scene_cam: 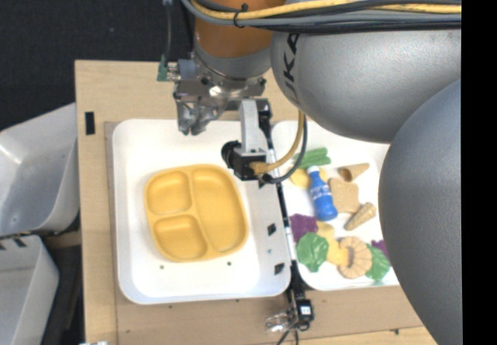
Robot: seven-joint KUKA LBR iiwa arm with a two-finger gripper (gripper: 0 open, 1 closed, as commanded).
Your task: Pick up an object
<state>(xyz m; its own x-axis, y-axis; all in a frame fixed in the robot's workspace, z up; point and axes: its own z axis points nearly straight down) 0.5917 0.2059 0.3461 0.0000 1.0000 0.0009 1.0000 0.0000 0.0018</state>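
Note:
My gripper (192,122) hangs over the far edge of the left bin (128,258), with nothing visibly in it. Just below it, a yellow three-compartment tray (194,211) lies flat in that bin. The right bin (311,283) holds several small toys. Among them are a blue bottle (321,192), a green leafy piece (312,250), a tan cone (359,217) and a round ridged biscuit (353,256). The arm's grey bulk hides the far and right parts of the right bin.
A white bracket with a black fitting (247,148) and a yellow cable hang from the wrist near the divider between the bins. A purple piece (303,223) lies by the divider. Wooden bench (93,180) shows to the left.

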